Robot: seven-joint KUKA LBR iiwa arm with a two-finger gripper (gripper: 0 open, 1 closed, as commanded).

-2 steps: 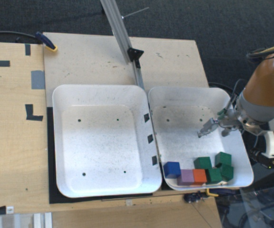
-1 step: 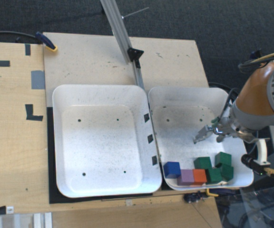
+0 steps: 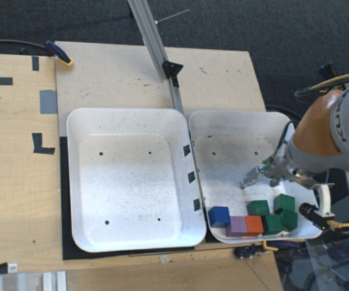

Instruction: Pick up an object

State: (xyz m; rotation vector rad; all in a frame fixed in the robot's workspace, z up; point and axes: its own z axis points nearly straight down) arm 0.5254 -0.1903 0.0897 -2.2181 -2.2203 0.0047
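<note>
Several small blocks lie along the front edge of the right bin (image 3: pixel 235 132): a blue block (image 3: pixel 219 216), a purple block (image 3: pixel 239 225), an orange block (image 3: pixel 254 224) and a cluster of green blocks (image 3: pixel 276 214). My gripper (image 3: pixel 254 176) hangs low inside the right bin, just behind the green blocks and a little to their left, over bare bin floor. The grey arm with its orange band (image 3: pixel 320 126) comes in from the right. Nothing is seen held in the gripper.
The left bin (image 3: pixel 126 180) stands beside the right one, sharing a raised middle wall. A slanted metal rail (image 3: pixel 153 35) runs from the top of the view down to the bins' back edge. Cables lie at the right.
</note>
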